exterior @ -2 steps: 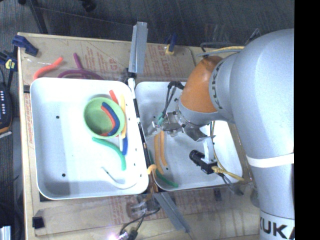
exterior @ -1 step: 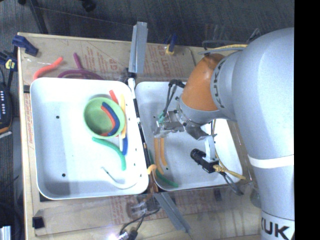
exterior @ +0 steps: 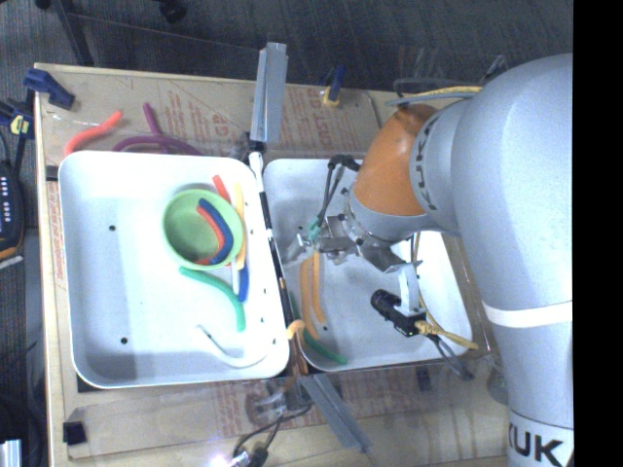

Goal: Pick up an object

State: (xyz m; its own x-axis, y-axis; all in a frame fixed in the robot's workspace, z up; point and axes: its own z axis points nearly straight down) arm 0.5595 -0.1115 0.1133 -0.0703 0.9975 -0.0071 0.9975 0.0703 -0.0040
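Observation:
My gripper (exterior: 319, 239) hangs low over the left part of the right bin (exterior: 362, 353), with the big grey arm and orange wrist band covering much of that bin. A tan tube (exterior: 311, 295) lies just below the gripper, running toward the bin's front. A green strip (exterior: 329, 355) and a small orange piece (exterior: 296, 329) rest in the front left corner. The left bin (exterior: 107, 290) holds a green bowl (exterior: 185, 227) with a red curved piece (exterior: 220, 230) and a blue curved piece (exterior: 230, 232) in it.
A green strip (exterior: 222, 288), a blue strip (exterior: 243, 282), a yellow strip (exterior: 238, 205) and a white piece (exterior: 219, 343) lie beside the bowl. Orange and purple tubes (exterior: 146, 136) sit on the bench behind the left bin. A metal bar (exterior: 269, 90) stands between the bins.

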